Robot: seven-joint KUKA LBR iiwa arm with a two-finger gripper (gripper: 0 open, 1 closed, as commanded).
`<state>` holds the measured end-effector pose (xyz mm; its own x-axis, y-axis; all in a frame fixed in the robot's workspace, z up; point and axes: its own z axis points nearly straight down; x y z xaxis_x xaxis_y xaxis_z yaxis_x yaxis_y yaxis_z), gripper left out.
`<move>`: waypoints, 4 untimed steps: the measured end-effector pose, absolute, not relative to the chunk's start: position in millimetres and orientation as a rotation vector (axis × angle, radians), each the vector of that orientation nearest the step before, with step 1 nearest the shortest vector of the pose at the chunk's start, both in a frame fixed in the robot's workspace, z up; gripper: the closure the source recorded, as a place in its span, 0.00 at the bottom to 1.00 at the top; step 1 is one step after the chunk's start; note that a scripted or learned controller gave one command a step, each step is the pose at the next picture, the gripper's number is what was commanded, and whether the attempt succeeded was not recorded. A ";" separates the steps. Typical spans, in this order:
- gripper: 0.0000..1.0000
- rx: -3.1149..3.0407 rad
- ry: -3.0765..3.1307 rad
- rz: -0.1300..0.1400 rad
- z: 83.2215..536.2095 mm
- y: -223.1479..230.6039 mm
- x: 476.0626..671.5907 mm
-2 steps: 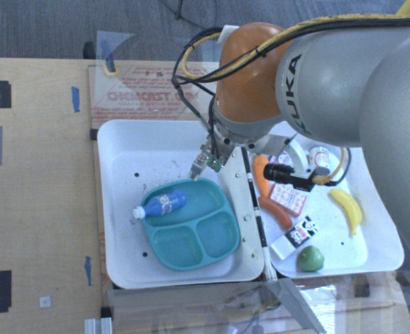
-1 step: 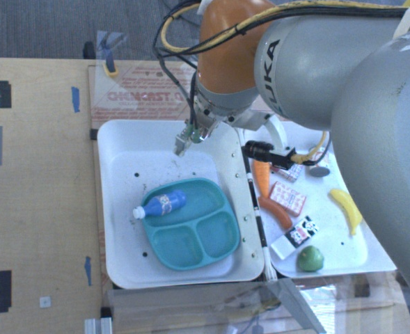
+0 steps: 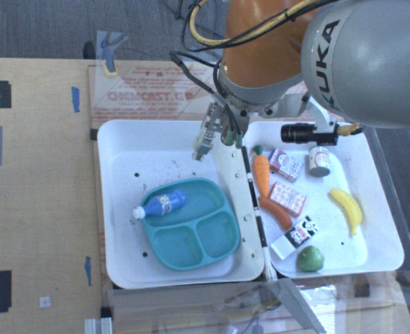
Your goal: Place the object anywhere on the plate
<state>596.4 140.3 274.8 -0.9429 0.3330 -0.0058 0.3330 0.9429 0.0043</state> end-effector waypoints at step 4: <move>1.00 0.293 3.121 0.005 377.9 164.1 480.6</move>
